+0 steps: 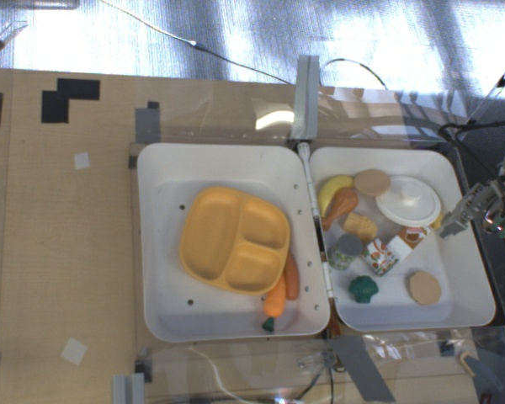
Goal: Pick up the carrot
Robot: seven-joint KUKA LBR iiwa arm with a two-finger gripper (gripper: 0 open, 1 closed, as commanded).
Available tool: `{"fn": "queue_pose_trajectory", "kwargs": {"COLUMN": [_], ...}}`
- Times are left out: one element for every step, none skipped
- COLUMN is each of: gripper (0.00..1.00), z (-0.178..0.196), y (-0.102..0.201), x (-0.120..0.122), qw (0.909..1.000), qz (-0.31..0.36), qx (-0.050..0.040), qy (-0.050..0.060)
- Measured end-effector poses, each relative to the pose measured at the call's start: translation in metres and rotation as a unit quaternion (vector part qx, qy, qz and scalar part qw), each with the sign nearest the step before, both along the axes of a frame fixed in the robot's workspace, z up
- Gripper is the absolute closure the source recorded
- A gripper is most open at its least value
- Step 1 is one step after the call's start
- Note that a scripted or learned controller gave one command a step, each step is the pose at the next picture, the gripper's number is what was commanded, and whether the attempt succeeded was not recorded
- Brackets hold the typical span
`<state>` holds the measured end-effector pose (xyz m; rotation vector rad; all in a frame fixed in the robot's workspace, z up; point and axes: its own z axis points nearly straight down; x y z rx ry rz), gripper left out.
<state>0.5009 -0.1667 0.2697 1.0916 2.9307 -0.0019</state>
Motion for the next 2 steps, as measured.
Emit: {"fn": "queue_pose_trajectory", "kwargs": {"gripper": [1.0,0.0], "z": [0.2158,0.2132], "y": [-0.0143,-0.014], "x": [0.0213,0.0214], "qw": [0.9859,0.9859], "qz": [-0.168,-0.167], "qx": [0.0026,0.0028], "qy": [-0.004,-0.001]}}
